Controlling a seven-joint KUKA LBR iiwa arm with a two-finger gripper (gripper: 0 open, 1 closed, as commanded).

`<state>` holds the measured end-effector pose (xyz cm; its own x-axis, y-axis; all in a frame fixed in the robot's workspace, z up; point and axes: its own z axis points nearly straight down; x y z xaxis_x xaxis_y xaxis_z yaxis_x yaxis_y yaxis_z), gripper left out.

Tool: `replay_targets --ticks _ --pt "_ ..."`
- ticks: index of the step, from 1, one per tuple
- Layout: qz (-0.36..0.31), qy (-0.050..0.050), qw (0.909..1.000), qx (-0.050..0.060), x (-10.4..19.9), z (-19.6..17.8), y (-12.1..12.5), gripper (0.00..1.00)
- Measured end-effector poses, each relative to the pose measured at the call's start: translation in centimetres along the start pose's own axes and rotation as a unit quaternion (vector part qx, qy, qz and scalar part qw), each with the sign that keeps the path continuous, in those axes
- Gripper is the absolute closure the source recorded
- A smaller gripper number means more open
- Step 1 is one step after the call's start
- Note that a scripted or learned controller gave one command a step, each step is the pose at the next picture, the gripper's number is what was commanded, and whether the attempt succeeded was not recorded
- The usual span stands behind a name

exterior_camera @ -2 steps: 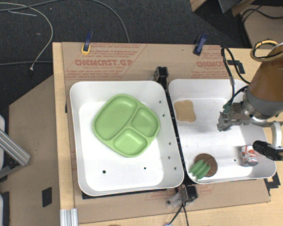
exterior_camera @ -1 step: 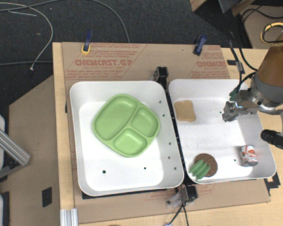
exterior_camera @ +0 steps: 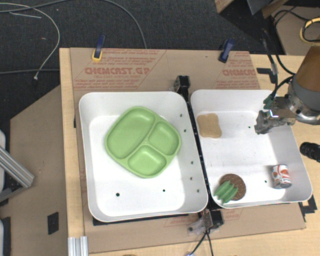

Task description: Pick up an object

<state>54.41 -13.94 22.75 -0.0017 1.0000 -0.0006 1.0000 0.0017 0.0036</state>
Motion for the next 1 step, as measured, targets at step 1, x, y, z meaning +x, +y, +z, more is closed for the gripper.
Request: replay_targets --ticks 1 --pt "-0.002 0.001 1.0000 0.001 6.17 -0.04 1.23 1.00"
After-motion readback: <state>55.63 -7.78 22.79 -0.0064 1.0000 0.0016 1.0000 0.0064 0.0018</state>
